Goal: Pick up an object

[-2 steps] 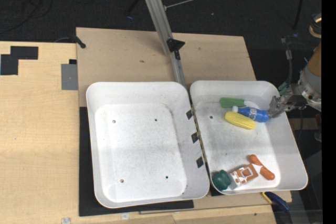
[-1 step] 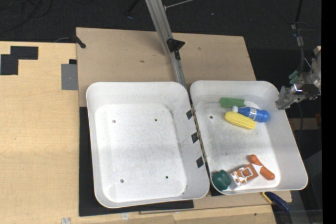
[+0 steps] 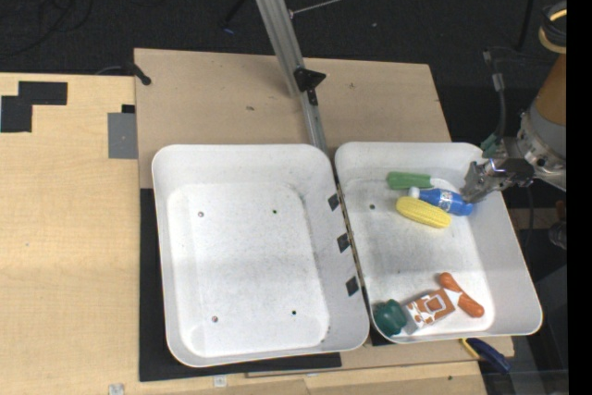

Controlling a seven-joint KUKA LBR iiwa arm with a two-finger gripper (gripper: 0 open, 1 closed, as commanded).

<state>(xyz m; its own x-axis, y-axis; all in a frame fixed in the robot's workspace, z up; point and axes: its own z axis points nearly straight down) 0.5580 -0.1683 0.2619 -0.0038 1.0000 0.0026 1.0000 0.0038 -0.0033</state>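
The right bin holds a green stick-shaped object, a blue and white bottle, and a yellow corn-like object in its far half. Near its front edge lie a dark green round object, an orange and white packet and an orange carrot-like piece. My gripper hangs at the bin's far right rim, just right of the blue bottle's end. I see nothing held between its fingers.
The left bin sits beside the right one, divided by black clips. A slanted aluminium rail rises behind the bins. The bench's wooden top extends to the left.
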